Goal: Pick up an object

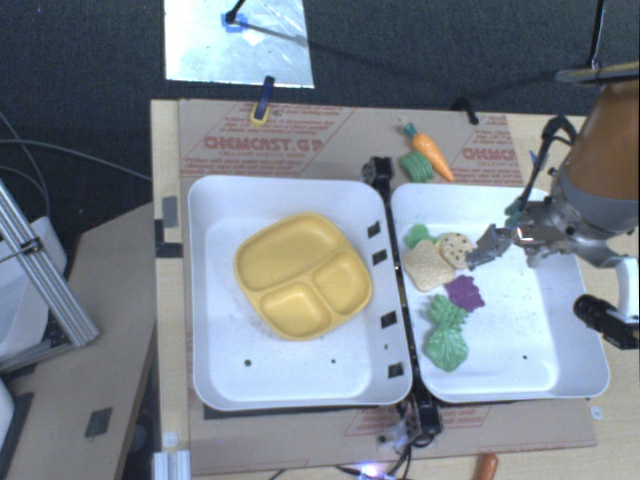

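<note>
The right bin (520,363) holds several toy foods. A speckled cookie (455,247) lies beside a tan cracker (428,266) and a small green piece (416,235). Below them are purple grapes (464,293) and a green leafy vegetable (446,336). My gripper (486,249) reaches in from the right, its tip low and just right of the cookie, above the grapes. Nothing is visibly held.
A yellow divided plate (303,274) fills the middle of the left bin (220,368). A toy carrot (430,152) lies on the cardboard behind the right bin. The right half of the right bin's floor is bare white.
</note>
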You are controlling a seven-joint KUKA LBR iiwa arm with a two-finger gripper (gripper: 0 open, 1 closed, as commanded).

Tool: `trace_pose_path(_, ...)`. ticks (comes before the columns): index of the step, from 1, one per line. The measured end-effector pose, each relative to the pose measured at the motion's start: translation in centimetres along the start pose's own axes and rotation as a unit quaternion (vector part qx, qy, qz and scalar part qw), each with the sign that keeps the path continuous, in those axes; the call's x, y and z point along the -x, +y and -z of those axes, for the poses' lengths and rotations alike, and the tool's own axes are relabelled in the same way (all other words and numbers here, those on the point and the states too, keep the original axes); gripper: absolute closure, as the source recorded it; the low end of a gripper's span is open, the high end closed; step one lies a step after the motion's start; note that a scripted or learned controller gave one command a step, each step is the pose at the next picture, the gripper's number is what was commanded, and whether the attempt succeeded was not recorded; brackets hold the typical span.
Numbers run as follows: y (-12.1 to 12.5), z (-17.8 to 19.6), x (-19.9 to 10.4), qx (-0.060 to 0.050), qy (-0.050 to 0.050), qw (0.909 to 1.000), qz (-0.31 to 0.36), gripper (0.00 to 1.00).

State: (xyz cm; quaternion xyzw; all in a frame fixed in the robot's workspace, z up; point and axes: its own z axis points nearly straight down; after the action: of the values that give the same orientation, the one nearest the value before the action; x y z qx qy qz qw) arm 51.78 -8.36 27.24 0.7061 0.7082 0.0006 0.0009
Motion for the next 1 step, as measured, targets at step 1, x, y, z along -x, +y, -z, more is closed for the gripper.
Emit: trace_pose_path(1,2.43,-10.56,0.07,-0.004,0.001,1.0,-0.001,0.0)
